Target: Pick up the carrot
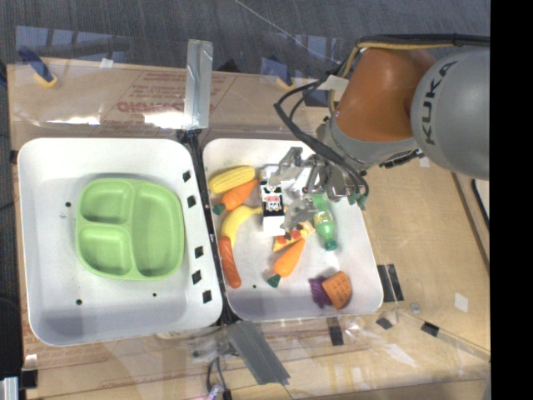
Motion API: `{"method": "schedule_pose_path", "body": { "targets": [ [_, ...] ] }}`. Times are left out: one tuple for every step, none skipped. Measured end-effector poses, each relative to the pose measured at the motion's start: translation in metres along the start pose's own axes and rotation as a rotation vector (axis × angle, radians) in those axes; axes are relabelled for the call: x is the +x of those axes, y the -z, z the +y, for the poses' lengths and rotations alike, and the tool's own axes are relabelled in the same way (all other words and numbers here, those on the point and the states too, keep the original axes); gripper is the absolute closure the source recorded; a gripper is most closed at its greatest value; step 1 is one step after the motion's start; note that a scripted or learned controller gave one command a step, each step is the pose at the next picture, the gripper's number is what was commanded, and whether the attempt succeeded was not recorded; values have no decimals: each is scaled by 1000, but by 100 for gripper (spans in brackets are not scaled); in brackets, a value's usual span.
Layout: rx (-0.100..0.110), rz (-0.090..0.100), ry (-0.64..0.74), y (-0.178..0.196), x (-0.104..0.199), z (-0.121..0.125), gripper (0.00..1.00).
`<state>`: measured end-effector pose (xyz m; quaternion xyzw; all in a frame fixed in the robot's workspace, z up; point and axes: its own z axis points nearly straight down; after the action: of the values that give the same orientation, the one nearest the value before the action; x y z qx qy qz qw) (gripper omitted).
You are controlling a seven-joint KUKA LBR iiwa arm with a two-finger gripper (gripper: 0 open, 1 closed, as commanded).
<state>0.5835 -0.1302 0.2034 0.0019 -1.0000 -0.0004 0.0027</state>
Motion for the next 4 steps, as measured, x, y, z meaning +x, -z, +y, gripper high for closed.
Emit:
{"method": "schedule_pose_path", "body": {
  "targets": [
    [5, -23, -7, -88, 34, -23, 0],
    [-1, -1, -76, -115, 89, -21, 0],
    [-2, 1, -153, -115, 101, 7, 0],
    [-2, 2, -118, -116, 104, 39, 0]
  ]
}}
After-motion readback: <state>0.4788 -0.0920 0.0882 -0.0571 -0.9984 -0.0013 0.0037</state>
